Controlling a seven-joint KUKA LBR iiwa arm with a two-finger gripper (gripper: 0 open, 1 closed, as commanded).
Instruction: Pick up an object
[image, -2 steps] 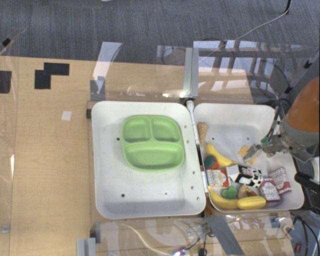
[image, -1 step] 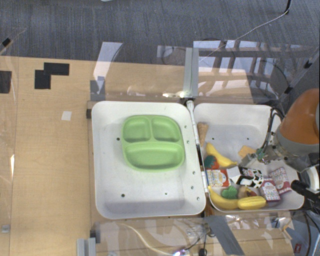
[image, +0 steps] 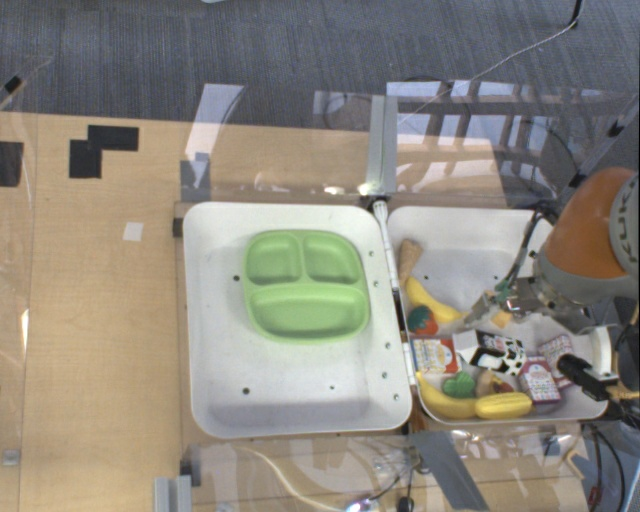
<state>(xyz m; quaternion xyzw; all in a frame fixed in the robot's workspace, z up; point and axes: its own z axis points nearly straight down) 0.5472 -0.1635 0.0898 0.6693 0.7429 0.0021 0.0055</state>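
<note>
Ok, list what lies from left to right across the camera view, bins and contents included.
Left bin → green divided plate → right bin → banana → gripper → orange band of the arm.

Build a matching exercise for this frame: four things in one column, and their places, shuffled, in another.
Things:
1. green divided plate
2. banana
3. yellow lemon-shaped toy
4. gripper

Places:
A. near front edge of the right bin
B. middle of the left bin
C. above the right bin's clutter, reaching in from the right
D. left part of the right bin, beside the divider

Pairs: 1-B, 2-D, 3-A, 4-C
</note>
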